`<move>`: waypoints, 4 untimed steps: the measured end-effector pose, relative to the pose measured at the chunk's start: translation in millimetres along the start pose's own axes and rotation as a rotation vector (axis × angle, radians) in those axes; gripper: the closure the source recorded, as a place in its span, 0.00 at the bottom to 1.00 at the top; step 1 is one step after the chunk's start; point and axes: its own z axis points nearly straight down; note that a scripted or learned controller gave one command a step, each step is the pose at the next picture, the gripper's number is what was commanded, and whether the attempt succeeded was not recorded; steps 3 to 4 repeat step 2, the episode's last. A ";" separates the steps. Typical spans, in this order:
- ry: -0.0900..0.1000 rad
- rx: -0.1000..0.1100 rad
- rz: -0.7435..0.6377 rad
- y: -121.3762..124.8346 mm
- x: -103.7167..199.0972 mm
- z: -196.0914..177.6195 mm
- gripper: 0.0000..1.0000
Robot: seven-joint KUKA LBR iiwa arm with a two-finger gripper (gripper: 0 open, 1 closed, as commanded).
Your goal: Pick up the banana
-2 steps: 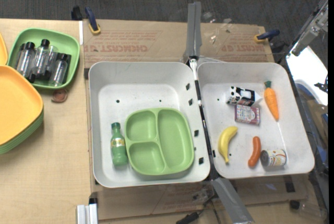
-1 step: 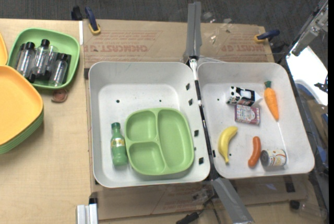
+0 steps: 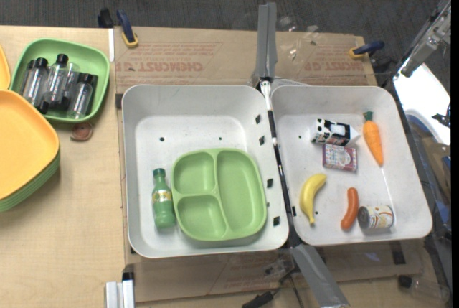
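Observation:
The yellow banana (image 3: 311,196) lies in the right white bin (image 3: 405,120), near the bin's front left part, curved and pointing roughly front to back. It lies apart from the other items, with bare bin floor around it. Nothing is touching or covering it.
Sharing the right bin are a carrot (image 3: 373,141), a pink packet (image 3: 339,156), a black-and-white toy (image 3: 331,132), a red sausage (image 3: 349,208) and a small can (image 3: 376,217). The left bin (image 3: 143,113) holds a green divided plate (image 3: 219,193) and a green bottle (image 3: 163,199). A green tray of bottles (image 3: 61,80) and orange plates (image 3: 25,156) sit at far left.

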 end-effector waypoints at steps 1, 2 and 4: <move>0.000 0.000 0.000 0.0 0.0 0.0 0.00; 0.000 0.000 0.000 0.0 0.0 0.0 0.00; 0.000 0.000 0.000 0.0 0.0 0.0 0.00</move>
